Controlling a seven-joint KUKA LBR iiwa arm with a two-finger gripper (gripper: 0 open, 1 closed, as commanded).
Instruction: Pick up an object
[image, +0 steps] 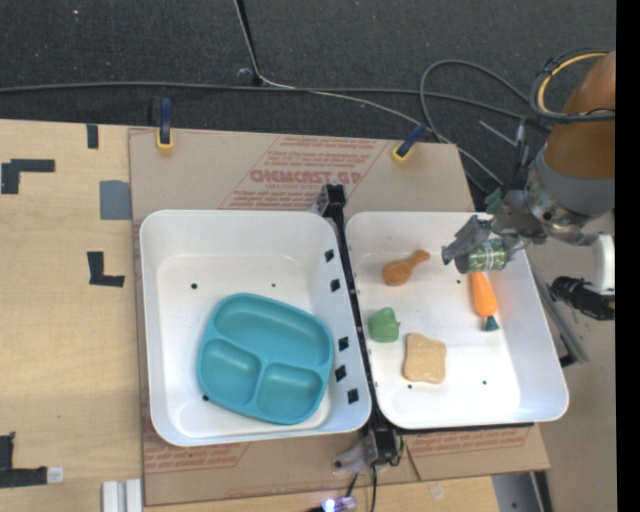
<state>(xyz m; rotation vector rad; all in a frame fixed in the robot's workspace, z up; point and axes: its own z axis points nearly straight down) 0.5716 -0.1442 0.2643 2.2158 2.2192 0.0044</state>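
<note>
Bread slice (425, 360) and green piece (383, 324) sit low in the right bin (520, 400), the jaws (487, 250) hang beside the carrot (484, 294), their spread impossible to judge, so centring squarely over it looks wise.

Red "CHEMCAST GP" on cardboard sheet (300, 170)

Open white floor between chicken leg (405, 267), green piece (383, 324), bread slice (425, 360) and carrot (484, 296).
</note>
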